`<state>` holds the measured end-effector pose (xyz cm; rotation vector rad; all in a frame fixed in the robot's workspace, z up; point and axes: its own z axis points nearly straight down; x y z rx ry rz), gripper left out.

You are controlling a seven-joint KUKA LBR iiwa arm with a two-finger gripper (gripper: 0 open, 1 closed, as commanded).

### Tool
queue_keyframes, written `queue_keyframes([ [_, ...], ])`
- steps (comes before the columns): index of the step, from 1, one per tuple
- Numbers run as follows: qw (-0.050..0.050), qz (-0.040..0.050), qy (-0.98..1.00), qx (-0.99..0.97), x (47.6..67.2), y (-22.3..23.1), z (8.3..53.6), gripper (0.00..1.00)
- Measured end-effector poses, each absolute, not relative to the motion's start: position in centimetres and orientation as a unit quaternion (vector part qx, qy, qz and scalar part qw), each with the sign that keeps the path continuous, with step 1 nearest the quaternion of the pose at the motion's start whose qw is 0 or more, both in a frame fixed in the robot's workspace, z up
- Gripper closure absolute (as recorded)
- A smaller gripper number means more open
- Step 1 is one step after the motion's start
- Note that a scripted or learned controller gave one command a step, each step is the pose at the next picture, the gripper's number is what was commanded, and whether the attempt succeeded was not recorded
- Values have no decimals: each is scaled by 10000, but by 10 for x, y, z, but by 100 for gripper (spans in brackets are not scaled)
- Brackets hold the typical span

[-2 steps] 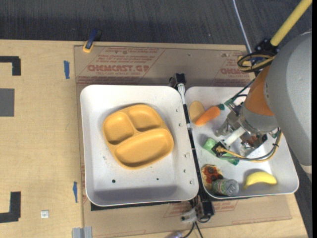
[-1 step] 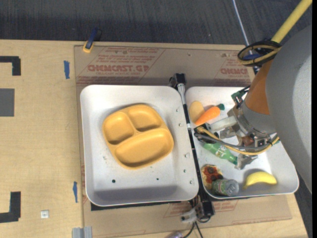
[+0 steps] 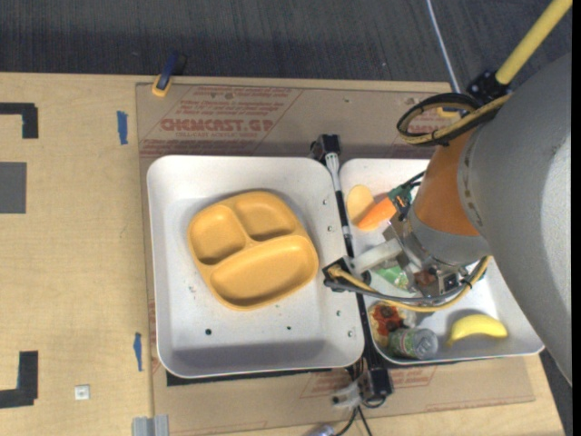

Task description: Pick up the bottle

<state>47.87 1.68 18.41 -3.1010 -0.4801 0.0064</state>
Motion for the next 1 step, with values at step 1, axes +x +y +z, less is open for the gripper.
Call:
queue_keyframes([
  [1, 5, 2, -1004, -9949, 528, 65, 184, 0],
])
